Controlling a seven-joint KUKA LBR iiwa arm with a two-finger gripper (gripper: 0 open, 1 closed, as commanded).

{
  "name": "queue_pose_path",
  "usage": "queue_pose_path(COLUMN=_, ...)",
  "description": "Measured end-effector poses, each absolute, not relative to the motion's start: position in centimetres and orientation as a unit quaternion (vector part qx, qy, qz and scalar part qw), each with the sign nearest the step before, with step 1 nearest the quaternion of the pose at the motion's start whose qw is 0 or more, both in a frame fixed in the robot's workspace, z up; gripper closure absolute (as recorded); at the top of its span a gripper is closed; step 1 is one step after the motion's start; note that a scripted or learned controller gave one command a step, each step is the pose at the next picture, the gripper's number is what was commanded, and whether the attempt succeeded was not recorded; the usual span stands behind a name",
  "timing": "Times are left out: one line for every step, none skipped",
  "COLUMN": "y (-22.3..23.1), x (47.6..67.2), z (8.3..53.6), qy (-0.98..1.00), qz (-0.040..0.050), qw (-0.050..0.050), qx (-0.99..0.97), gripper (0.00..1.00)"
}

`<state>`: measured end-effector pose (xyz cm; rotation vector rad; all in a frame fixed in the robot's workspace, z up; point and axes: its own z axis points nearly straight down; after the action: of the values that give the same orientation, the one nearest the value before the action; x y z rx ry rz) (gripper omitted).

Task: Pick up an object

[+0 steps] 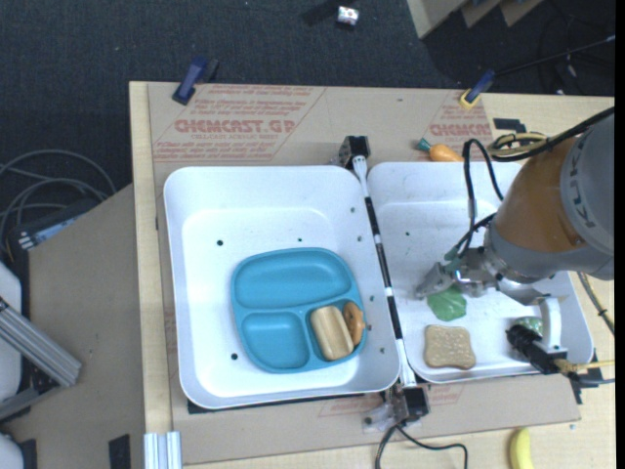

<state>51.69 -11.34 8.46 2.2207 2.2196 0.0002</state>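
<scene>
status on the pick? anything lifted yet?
Done: the arm has reached into the right bin, and the gripper sits right at the green object. In hand: nothing visibly lifted; a grasp on the green object cannot be confirmed. Left: secure it and lift. The bread slice lies untouched nearby, and the blue tray with its bread roll sits in the left bin.

The tabletop (244, 120), a brown board with red lettering, carries two shallow white bins touching side by side: the left bin (190, 262) at frame centre, the right bin (410, 189) toward the right edge.
</scene>
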Motion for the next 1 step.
queue_pose_path(y=-11.32, x=51.73, z=9.45, qy=0.707, qz=0.0006, qw=0.002, qx=0.707, gripper=1.00)
